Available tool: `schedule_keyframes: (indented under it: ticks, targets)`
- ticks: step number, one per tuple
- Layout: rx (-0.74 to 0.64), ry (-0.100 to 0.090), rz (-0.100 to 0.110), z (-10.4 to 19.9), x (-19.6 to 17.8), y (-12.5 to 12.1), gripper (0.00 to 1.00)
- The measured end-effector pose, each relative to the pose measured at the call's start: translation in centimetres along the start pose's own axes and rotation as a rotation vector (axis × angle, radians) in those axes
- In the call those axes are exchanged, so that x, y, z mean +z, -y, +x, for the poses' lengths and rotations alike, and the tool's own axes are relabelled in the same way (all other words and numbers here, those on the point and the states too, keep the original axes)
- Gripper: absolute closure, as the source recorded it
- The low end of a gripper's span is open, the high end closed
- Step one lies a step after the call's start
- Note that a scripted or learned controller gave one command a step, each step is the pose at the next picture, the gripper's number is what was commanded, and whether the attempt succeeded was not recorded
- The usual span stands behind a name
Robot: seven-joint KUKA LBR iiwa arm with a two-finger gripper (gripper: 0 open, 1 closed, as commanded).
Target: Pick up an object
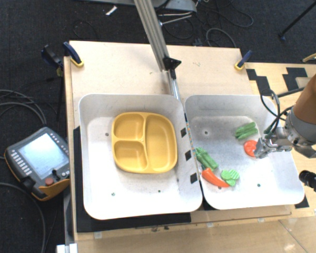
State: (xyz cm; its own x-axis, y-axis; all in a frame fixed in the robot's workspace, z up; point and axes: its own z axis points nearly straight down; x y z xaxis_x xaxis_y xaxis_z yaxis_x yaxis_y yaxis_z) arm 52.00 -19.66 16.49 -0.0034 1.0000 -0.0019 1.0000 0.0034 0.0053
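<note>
Gripper point(262, 149) sits low in the right bin point(284, 186), right side of the frame, touching the red piece point(249, 148) – it lies just left of the tip, green piece point(245, 130) just above – can't tell how the fingers stand

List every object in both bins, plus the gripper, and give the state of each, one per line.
Yellow three-compartment plastic tray: flat in the left bin, nothing in its compartments.
Green pod-shaped toy: lying in the right bin.
Round red-orange toy: lying by the gripper.
Green leafy toy: lying near the divider.
Orange carrot toy: lying flat.
Small green ridged toy: touching the carrot.
Gripper: low beside the red-orange toy.
</note>
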Motion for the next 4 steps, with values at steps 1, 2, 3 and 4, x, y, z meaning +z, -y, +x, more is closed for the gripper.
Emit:
schedule_keyframes:
  ticks: [1,2,3,4]
  targets:
    - [0.001,0.001,-0.001,-0.3,-4.3,0.0,1.00]
    - [0.000,0.000,0.001,-0.3,-6.9,-0.1,1.00]
    - [-0.005,-0.004,0.006,6.0,-6.6,0.2,1.00]
    - [-0.005,-0.003,0.006,10.8,-6.1,-0.4,1.00]
